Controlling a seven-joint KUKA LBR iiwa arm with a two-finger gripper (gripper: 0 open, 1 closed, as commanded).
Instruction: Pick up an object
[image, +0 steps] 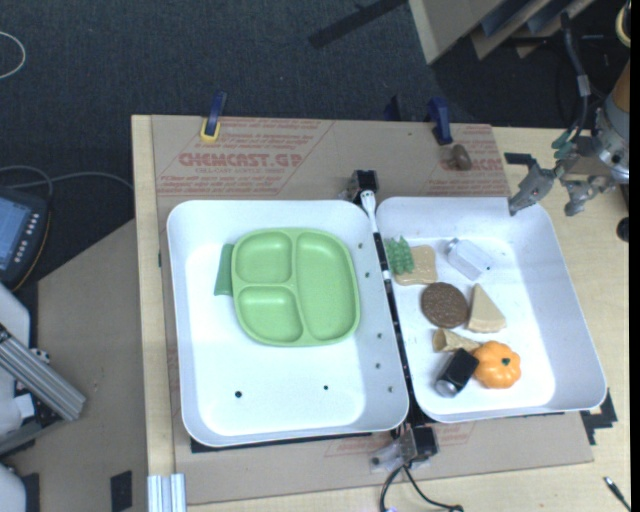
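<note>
Orange plastic pumpkin (497, 365) lies at the near side of the right white bin (560, 262). My hand (553, 192), fingers apart and holding nothing, hangs above the bin's far right corner. I should descend straight over the pumpkin; the black block (456, 371), probably touching it, and the beige wedge (487, 311) crowd it.

You see the divided tray (296, 286) in the left bin (200, 390). In the right bin (560, 300), the cookie (444, 303) lies near its left edge, the small pumpkin (497, 365) toward its front edge.
</note>
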